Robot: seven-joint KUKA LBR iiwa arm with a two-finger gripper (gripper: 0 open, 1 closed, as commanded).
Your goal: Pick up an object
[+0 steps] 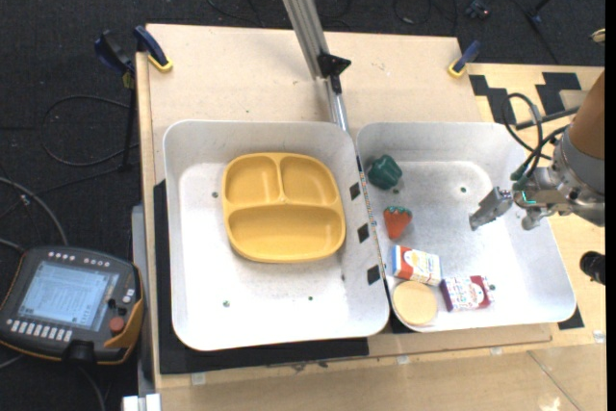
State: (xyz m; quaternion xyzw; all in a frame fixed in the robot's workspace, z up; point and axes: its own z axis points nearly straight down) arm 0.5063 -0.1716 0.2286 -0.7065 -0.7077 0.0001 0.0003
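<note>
Tabletop (250, 77): pale board carrying two shallow white plastic bins side by side.

Left white bin (192, 236): well apart from the tool, across the divide. Holds one yellow three-compartment plastic tray (284, 207), flat.

Right white bin (539, 274): the tool (508, 212) hangs over its far-right part.

Tool: whether released or clenched cannot be told at this size; nothing visible in it.

Candidate objects, all lying in the right bin, left of the tool and apart from it:
- round tan disc (417, 303), lower left, at the bin's front rim;
- white carton with orange print (415, 262), just above the disc;
- small red-and-white packet (466, 293), nearest below the tool;
- dark green lumpy toy (384, 172);
- red strawberry-like toy (397, 220).

Progress, judged: nothing lifted yet; choice, descent, grasp and lift all remain.
</note>
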